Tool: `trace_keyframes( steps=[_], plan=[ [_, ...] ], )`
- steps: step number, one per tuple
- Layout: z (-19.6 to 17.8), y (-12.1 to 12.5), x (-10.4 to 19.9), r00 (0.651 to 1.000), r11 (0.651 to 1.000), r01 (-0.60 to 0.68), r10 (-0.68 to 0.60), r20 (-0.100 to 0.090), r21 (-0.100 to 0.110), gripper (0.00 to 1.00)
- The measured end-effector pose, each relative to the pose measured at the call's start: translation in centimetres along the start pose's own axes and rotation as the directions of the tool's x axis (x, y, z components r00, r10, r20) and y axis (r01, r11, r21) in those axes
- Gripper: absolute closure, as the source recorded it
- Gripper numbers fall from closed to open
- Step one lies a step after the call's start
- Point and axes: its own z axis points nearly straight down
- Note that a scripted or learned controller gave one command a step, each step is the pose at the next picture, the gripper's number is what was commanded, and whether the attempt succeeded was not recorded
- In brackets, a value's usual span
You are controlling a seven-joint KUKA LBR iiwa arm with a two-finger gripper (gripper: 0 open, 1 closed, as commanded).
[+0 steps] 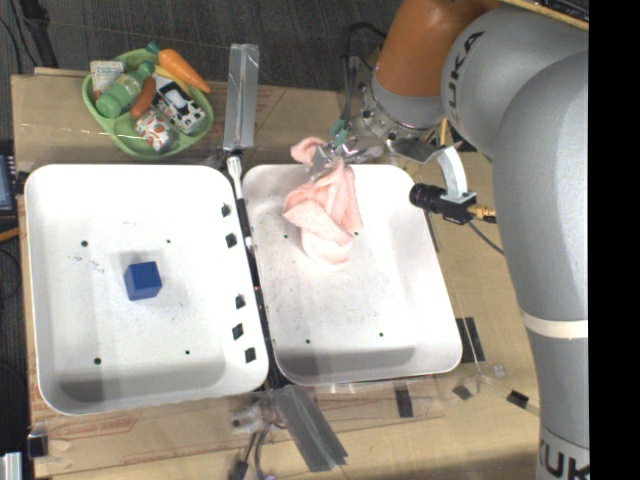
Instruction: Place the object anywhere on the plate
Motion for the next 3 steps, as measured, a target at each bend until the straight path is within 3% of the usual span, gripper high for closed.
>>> trace_keyframes(
  steps=[1,2,3],
  plan=[
    [0.3,0.1,0.1,1.000,1.000,0.005,-0.005,-0.001,0.002,1.00],
    [1.3,0.3,4.6,0.917,0.917,0.399,-0.399,-0.004,0.003,1.00],
    [0.7,0.2,9.9,0.686,0.686,0.727,-0.727,-0.004,0.001,1.00]
  ],
)
